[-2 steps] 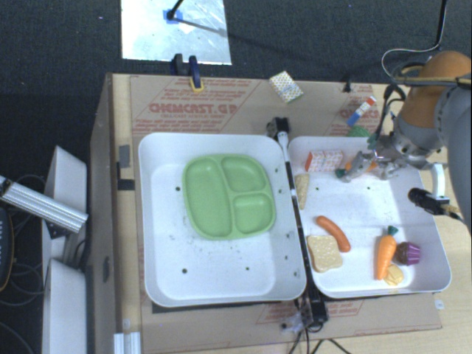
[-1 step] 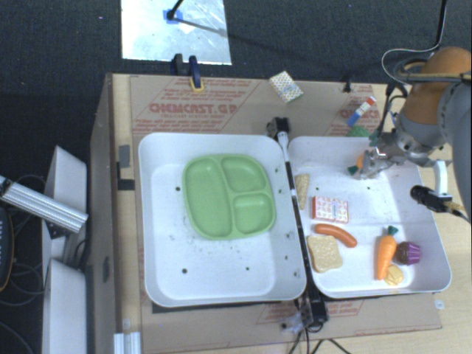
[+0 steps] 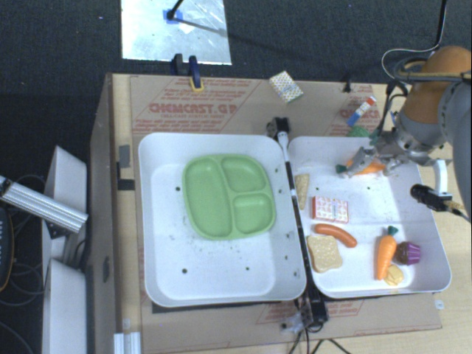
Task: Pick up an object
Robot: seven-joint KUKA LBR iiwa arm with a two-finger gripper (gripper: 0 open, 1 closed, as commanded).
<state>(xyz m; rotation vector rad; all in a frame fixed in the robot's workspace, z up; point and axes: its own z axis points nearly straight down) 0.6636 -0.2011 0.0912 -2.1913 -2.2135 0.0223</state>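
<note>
Right bin, far edge: tool (image 3: 366,162) low over a small orange piece (image 3: 371,169); whether its tips are apart or together, cannot tell.
Near rim first: carrot (image 3: 384,252), purple piece (image 3: 408,253), bread slice (image 3: 324,253), sausage (image 3: 336,234), then red-and-white card (image 3: 330,209). All look like light, stiff, smooth toy plastic, likely to slip; best taken across the narrow middle. Orange piece lies near the bin's far wall, which may crowd the approach. Left bin (image 3: 166,271) carries a green divided plate (image 3: 228,195).

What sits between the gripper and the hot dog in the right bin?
The red-and-white card lies on the line from the gripper down to the hot dog. It is flat, so it should not block a descent from above.
</note>
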